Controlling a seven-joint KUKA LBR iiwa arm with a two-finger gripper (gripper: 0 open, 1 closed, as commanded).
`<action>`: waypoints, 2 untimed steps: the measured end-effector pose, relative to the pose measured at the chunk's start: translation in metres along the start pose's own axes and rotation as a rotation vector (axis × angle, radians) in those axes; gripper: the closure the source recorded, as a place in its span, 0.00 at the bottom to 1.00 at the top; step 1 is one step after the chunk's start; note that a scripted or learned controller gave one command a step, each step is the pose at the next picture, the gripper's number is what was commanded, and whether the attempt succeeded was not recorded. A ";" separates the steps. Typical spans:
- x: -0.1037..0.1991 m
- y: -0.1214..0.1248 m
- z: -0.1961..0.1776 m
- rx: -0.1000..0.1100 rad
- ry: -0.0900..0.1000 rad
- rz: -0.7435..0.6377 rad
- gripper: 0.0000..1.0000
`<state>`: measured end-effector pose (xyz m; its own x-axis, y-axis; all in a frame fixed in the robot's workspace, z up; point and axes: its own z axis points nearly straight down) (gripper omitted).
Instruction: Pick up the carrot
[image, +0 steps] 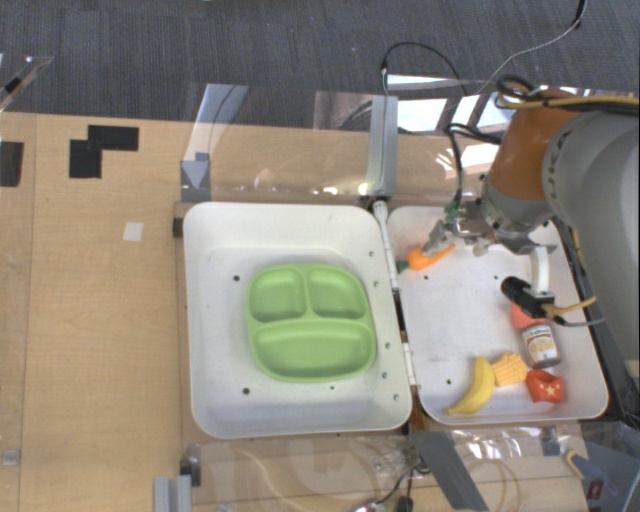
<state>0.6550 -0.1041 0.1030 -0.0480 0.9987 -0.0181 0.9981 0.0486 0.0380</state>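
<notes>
small orange carrot | axis lower-left to upper-right | gripper at its upper-right end | grip state: cannot tell

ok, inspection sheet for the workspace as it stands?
Surface: wooden bench bearing a left bin and a right bin, both white, side by side.
Job's things: carrot lies in the right bin's far left corner, close to the wall between the bins.
Clutter: green plate in the left bin; banana, corn, tomato and jar in the right bin's near right part.
Grippers: gripper is down at the carrot's far end; grasp not confirmed.
Cables: black cables loop above the arm, off the bins.
Surroundings: black marks on the bench's far left; grey floor beyond.
</notes>
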 end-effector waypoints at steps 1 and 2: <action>0.014 0.016 0.015 0.029 0.016 0.005 0.00; -0.019 0.014 0.002 0.035 0.011 0.350 0.00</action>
<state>0.6703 -0.1225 0.1019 0.2972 0.9548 0.0003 0.9548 -0.2972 0.0054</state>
